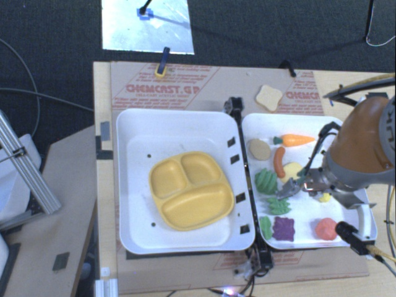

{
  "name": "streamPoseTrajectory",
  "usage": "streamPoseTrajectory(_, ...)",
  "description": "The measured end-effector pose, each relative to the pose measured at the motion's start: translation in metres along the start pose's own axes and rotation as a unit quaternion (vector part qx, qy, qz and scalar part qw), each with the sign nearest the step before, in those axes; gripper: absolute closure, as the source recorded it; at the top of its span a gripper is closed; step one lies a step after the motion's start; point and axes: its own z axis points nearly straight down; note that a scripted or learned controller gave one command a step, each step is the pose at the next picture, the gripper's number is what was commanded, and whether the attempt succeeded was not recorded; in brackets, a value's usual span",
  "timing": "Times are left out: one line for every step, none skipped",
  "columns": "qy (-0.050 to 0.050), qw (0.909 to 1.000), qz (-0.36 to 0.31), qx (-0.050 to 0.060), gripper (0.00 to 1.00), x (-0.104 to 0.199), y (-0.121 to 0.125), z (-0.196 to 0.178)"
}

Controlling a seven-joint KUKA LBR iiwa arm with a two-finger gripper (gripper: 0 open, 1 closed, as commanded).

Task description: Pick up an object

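Observation:
The right bin (371, 228) holds several toy foods: an orange carrot (297, 140), a tan round piece (260, 148), a red sausage (279, 160), a yellow piece (292, 168), a green leafy piece (266, 181), another green piece (278, 206), purple grapes (284, 228) and a red tomato (326, 229). My gripper (286, 190) is low in the middle of this bin, between the yellow piece and the green pieces. The arm's wrist hides what lies just to its right.
The left bin (127, 166) holds a yellow divided plate (190, 189). A slice of toy bread (269, 97) lies on the bench behind the right bin. A black divider (242, 166) runs between the bins. A small yellow bit (323, 197) shows under the wrist.

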Motion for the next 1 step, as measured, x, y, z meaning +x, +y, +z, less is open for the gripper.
streamPoseTrajectory(0.001, 1.0, 0.001, 0.005, 0.0, 0.0084, 0.0027, 0.0663)
